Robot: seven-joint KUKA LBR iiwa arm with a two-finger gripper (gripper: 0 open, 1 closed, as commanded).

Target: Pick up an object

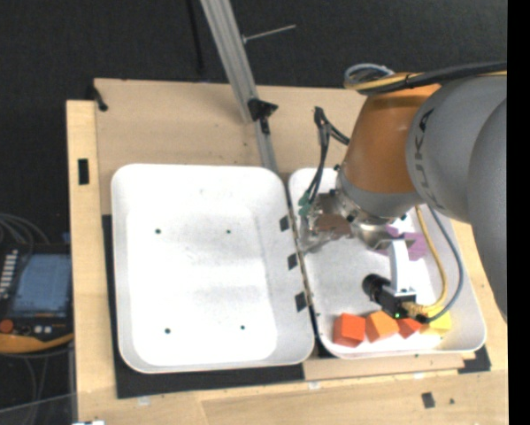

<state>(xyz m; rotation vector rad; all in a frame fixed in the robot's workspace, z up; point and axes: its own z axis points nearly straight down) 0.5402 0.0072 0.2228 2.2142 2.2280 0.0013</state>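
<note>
Pale wooden bench (185, 127) on dark floor (61, 25); slanted metal pole (234, 51); cables at left (8, 228).

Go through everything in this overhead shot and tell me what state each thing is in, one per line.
Grey arm with orange band: reaching down over the right bin.
Left shallow white bin: flat on the bench.
Right shallow white bin: flat, blocks gathered at its near end.
Orange blocks: lying loose beside each other.
Yellow block: lying at the near right corner.
Purple piece: partly hidden by the arm.

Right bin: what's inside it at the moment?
The right bin holds orange blocks along its near edge, with a yellow piece beside them and a purple piece farther back. The arm covers the far part, so anything under it is hidden.
</note>
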